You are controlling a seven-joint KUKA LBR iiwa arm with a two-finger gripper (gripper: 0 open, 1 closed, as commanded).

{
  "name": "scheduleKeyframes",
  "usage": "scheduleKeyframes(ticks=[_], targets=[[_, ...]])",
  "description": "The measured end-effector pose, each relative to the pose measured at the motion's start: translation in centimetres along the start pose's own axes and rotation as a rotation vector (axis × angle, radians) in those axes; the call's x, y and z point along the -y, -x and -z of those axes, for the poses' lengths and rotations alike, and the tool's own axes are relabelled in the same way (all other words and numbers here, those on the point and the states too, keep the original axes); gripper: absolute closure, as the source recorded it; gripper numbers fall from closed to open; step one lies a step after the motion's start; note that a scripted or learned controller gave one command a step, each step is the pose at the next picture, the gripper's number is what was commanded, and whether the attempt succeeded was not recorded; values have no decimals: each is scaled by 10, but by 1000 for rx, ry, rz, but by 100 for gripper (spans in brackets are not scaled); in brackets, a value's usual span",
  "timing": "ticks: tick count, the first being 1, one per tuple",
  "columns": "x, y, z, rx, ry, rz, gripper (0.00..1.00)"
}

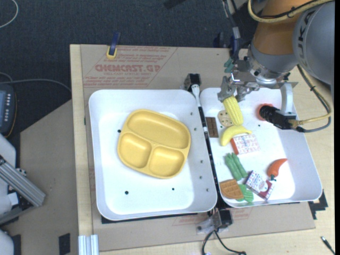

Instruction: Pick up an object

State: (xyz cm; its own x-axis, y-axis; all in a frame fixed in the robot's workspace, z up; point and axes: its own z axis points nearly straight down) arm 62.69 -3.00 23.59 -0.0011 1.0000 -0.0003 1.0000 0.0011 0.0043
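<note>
So the gripper (pixel 232 93) is hanging over the far end of the right bin (pixel 297 158), right above the top end of a yellow corn cob (pixel 232 111). It's so close to the cob that they look like they touch, but from this angle I honestly can't tell if the gripper is spread or pinched, or if it has any hold on the corn. The cob lies tilted, with its lower end near a small round cracker (pixel 224 119) and just above a banana (pixel 234 133). Just beside the banana, on its right, is a red and white box (pixel 245 143). Toward the near end there's a bunch of green bean pods (pixel 235 165), then a brown waffle-looking piece (pixel 231 189) in the near left corner, with a small colourful packet (pixel 257 184) just beside it. An orange-red pepper (pixel 276 167) sits by itself on the right side of that bin. The left bin (pixel 106 185) has a yellow divided plate (pixel 154 144) with three compartments, roughly in the middle. Both bins rest on a cardboard sheet (pixel 133 62) with red lettering, and a yellow clamp (pixel 112 50) grips its far edge.
</note>
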Motion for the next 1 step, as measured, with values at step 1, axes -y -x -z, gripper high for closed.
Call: scheduleKeyframes(ticks=[1], targets=[[7, -1, -21, 0, -8, -1, 100]])
